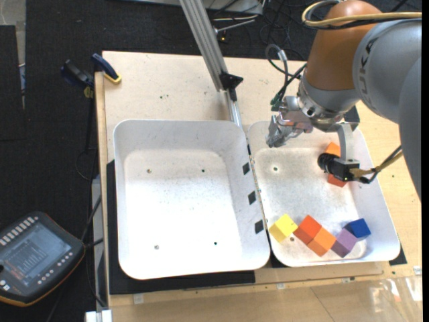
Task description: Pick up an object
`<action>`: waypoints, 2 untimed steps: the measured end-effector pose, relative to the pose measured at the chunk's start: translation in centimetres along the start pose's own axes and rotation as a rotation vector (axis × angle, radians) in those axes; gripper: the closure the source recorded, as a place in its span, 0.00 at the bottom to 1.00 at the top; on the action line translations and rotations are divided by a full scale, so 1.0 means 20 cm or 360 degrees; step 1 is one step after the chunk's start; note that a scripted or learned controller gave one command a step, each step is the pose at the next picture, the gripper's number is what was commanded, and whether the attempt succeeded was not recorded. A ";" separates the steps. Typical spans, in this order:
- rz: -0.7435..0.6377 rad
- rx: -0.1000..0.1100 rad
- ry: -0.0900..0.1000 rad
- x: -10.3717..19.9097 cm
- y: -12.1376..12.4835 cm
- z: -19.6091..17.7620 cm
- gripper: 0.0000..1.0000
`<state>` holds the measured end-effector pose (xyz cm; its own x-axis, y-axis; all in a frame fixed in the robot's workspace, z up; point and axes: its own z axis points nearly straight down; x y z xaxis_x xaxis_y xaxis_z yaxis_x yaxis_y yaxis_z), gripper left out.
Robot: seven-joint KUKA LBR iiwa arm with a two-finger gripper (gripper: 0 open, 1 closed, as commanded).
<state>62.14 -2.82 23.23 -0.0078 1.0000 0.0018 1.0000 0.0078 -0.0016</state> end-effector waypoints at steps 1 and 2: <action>-0.0001 -0.0001 0.0001 0.32 -0.04 -0.02 1.00; -0.0001 -0.0004 0.0000 0.58 -0.06 -0.07 1.00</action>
